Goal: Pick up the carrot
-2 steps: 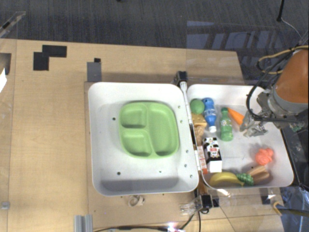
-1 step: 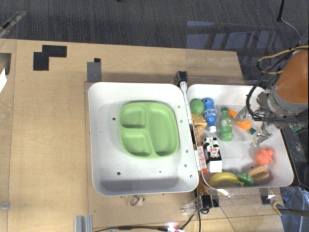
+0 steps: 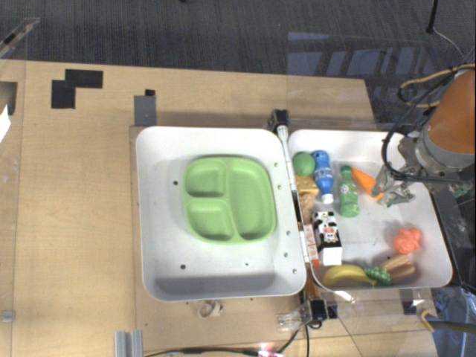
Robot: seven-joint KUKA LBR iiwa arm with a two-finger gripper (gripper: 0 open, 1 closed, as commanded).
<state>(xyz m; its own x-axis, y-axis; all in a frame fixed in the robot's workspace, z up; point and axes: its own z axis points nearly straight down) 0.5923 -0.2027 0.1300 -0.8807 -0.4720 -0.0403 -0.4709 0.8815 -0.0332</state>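
In the camera view, two shallow white bins sit side by side on the desk [image 3: 74, 222]. The left bin [image 3: 160, 199] holds a green divided plate [image 3: 227, 199] near the centre of the frame. The right bin [image 3: 439, 222] holds the clutter: a green ball [image 3: 303, 163] and a blue bottle [image 3: 322, 171] at its upper left, a green bottle [image 3: 347, 192] just right of them, a small black-and-white carton [image 3: 326, 233] below, a banana [image 3: 347, 275] along the lower edge, and a pink toy [image 3: 407, 239] towards the lower right. The carrot [image 3: 363, 180] lies in the upper middle of the right bin, just right of the green bottle, slanting down to the right. The arm reaches in from the right of the frame, and the gripper [image 3: 394, 192] hangs right at the carrot's lower right end; its fingers look slightly spread around that tip, though whether they touch it I cannot tell, and the carrot is not clearly pinched between them. The step in hand looks like the final approach to the grasp, with the lift not yet done. The next move likely calls for centring the fingers more over the carrot's body, closing firmly, and lifting without nudging the green bottle beside it.
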